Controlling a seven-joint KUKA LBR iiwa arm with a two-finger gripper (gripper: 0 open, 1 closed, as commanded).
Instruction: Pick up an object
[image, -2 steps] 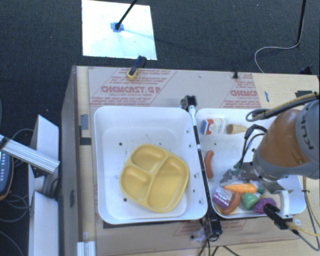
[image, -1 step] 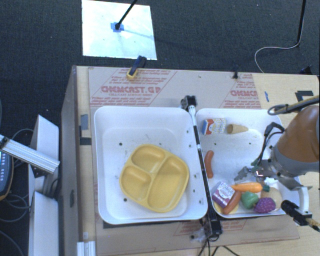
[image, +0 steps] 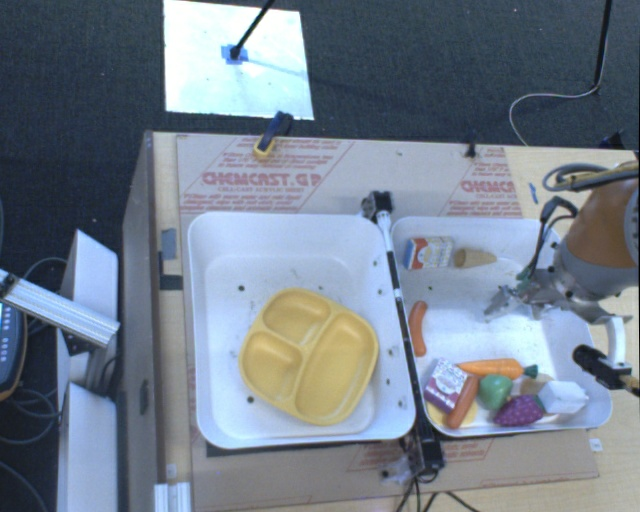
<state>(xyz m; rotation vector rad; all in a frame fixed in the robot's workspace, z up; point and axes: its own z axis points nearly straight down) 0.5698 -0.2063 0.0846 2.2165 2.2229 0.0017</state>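
Sitting in the left bin (image: 215, 300) is a glossy yellow divided plate (image: 309, 355) with three compartments, its rounded form turned at a slant. Right of it, the right bin (image: 470, 300) holds a slim red sausage (image: 417, 328) with its long axis running up and down the view, a small carton (image: 430, 252), a carrot (image: 490, 368) lying crosswise, and purple grapes (image: 518, 410). The pincer (image: 510, 300) hangs low over bare bin floor; whether it is spread cannot be told.

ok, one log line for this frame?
phase: approach | gripper: over right bin, nothing between fingers | toys clustered at near edge, carrot included | left bin: yellow tray
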